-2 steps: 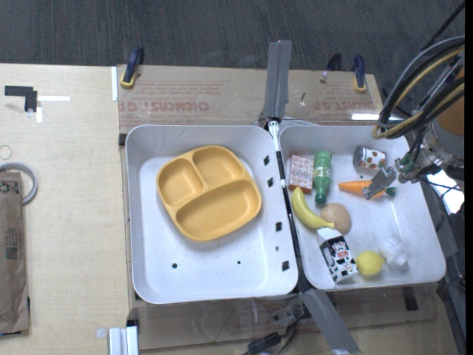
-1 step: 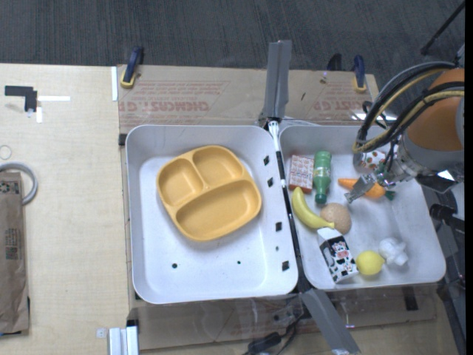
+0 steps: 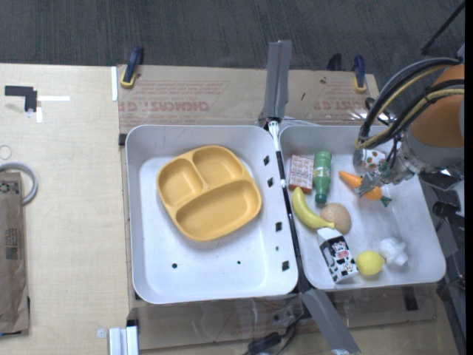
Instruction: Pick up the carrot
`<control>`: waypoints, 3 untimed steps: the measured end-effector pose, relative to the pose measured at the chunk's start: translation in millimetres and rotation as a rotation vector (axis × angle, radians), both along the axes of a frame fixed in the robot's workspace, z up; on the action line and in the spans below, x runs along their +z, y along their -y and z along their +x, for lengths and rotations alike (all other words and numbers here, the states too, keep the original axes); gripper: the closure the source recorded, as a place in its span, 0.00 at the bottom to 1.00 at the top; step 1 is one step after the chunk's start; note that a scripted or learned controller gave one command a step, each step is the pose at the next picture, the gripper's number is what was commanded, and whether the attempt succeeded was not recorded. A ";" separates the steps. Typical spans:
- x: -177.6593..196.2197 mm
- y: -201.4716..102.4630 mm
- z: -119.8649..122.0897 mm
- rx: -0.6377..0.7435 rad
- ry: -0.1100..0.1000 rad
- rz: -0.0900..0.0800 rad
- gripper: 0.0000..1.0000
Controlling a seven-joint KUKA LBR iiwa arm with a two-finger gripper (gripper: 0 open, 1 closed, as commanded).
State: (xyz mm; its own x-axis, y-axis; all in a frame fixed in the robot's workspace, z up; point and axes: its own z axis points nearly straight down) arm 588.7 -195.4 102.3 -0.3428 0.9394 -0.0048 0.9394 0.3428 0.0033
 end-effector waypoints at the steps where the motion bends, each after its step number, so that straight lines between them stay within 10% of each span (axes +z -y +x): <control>1: 36.0 15.7 8.2 -0.108 -0.003 0.001 1.00; 2: 130.5 -89.4 17.7 -0.326 -0.005 0.002 1.00; 3: 97.8 -121.3 32.1 -0.203 -0.006 0.002 1.00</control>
